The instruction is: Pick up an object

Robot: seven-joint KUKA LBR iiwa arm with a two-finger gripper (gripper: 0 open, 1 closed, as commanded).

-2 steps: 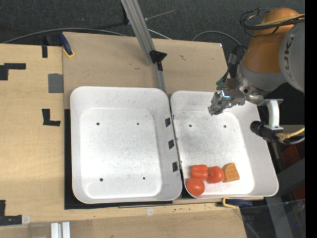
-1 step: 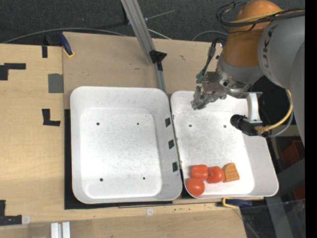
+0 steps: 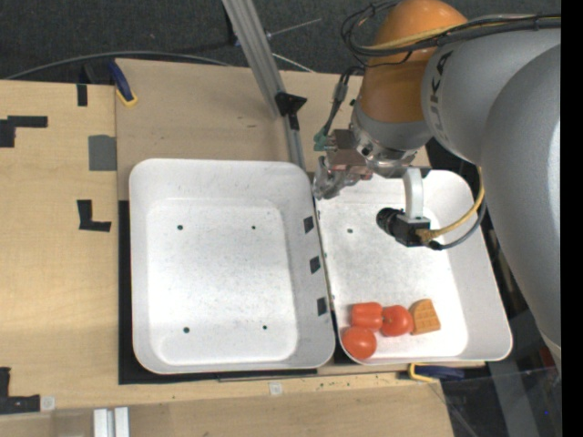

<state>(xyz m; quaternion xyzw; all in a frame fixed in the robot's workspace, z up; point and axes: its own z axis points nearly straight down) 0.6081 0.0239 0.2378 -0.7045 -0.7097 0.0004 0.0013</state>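
Observation:
Three red tomato-like pieces (image 3: 375,324) lie clustered at the front left of the right bin (image 3: 455,271), with a small orange-brown waffle-like piece (image 3: 424,317) touching them on the right. My gripper (image 3: 330,182) hangs at the back left corner of the right bin, close to the divide between the two bins, far from the pieces. Nothing is visible between its fingers, and the wrist hides how they stand.
The left bin (image 3: 223,262) sits beside the right one. A grey metal bar (image 3: 264,62) slants down from the top toward the back of the bins. The large grey arm (image 3: 510,135) fills the right side, above the right bin.

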